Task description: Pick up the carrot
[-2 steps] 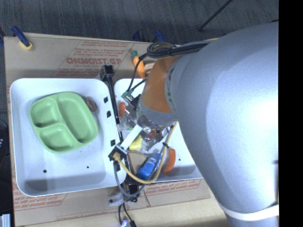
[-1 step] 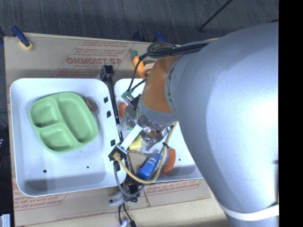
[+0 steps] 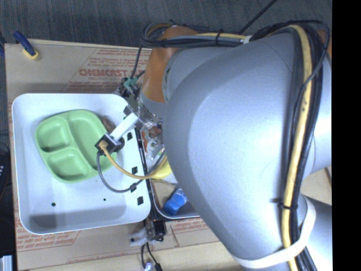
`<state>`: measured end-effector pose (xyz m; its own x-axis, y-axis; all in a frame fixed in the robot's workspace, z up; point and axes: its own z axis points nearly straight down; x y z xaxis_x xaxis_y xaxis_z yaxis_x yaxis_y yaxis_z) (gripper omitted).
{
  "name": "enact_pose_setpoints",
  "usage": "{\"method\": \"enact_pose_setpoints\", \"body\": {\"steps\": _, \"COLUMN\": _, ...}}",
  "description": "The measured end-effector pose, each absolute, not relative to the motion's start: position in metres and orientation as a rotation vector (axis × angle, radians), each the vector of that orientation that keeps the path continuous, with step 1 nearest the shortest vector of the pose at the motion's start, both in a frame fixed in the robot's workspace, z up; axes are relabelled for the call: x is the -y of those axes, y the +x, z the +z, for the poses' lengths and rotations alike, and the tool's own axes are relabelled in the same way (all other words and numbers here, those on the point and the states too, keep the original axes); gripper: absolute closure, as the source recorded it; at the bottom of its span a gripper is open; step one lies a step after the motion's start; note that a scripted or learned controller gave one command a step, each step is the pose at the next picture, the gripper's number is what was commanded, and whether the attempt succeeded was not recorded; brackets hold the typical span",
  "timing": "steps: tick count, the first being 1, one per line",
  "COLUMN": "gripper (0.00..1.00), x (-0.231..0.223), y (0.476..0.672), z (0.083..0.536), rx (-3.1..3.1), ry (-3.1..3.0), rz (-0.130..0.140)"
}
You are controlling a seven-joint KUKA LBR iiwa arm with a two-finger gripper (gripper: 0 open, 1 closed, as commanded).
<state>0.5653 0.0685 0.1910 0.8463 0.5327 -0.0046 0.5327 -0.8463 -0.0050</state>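
The arm (image 3: 242,140) looms big on the right, grey, with its orange band at the far side, and it hangs over most of the right bin (image 3: 169,214). The gripper (image 3: 148,130) sits low at the wall where the 2 bins meet, on the right bin's left edge. Is it open or closed? I cannot tell, as the wrist covers it.

Just beneath the gripper there's a small orange-red patch (image 3: 151,143), right against that shared wall. It could be the carrot, but it is too small and too hidden to call. Nothing can be seen gripped.

In the left bin (image 3: 22,168) lies 1 green plate (image 3: 67,145) with 3 compartments. It lies flat in the far-left half, and its right rim comes close to the gripper. The near part of that bin shows bare white floor with a few dark specks.

The right bin offers only a sliver. A pale yellow thing (image 3: 161,171) is tucked against the left wall, and nearer to us there's a blue thing (image 3: 175,202), half under the arm. The 2 are close but apart.

Both bins rest on cardboard (image 3: 84,66) with red print. At the far-left corner a blue peg (image 3: 25,45) with a yellow tip lies well apart from everything else.
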Motion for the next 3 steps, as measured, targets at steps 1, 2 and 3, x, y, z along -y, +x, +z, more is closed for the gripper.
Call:
{"method": "enact_pose_setpoints", "body": {"steps": 1, "gripper": 0.0, "x": -0.13, "y": 0.56, "z": 0.091, "rx": 0.83, "ry": -3.026, "rz": 0.01}}
{"method": "enact_pose_setpoints", "body": {"steps": 2, "gripper": 1.0, "x": -0.126, "y": 0.553, "z": 0.096, "rx": 0.835, "ry": -3.021, "rz": 0.061}}
{"method": "enact_pose_setpoints", "body": {"steps": 3, "gripper": 1.0, "x": -0.127, "y": 0.551, "z": 0.104, "rx": 0.846, "ry": -3.014, "rz": 0.071}}
